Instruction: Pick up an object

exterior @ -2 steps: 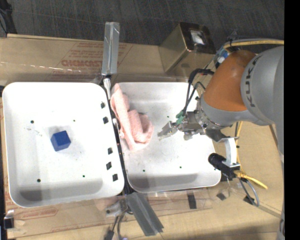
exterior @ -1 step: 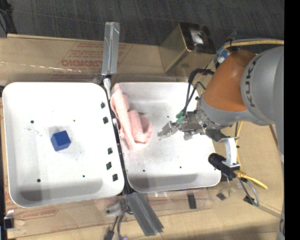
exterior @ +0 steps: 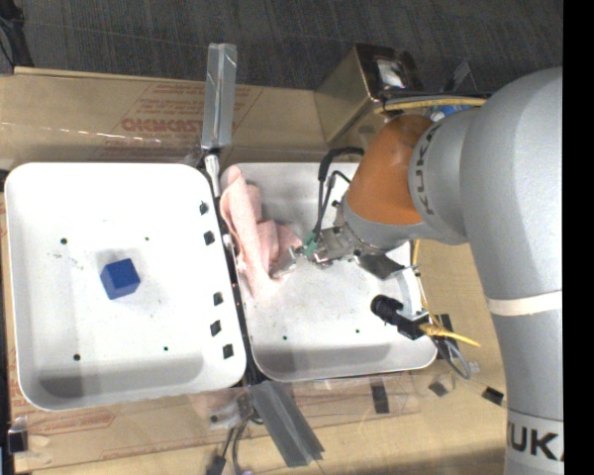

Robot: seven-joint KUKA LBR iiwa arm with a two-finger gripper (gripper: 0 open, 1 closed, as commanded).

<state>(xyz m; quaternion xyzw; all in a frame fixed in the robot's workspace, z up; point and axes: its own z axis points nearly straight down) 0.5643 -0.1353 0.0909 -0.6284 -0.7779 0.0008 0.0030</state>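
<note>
Right bin (exterior: 327,349): hand (exterior: 302,253) at pink cloth (exterior: 252,231)

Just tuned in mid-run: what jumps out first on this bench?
The big grey arm with its orange band reaches into the right bin, its pincer down at a crumpled pink cloth lying along that bin's left wall. In the left bin, a small blue cube sits alone.

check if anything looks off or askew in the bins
The pink cloth in the right bin lies crumpled, bunched against the left wall rather than flat. The blue cube in the left bin sits slightly skewed. Nothing looks spilled or damaged.
</note>
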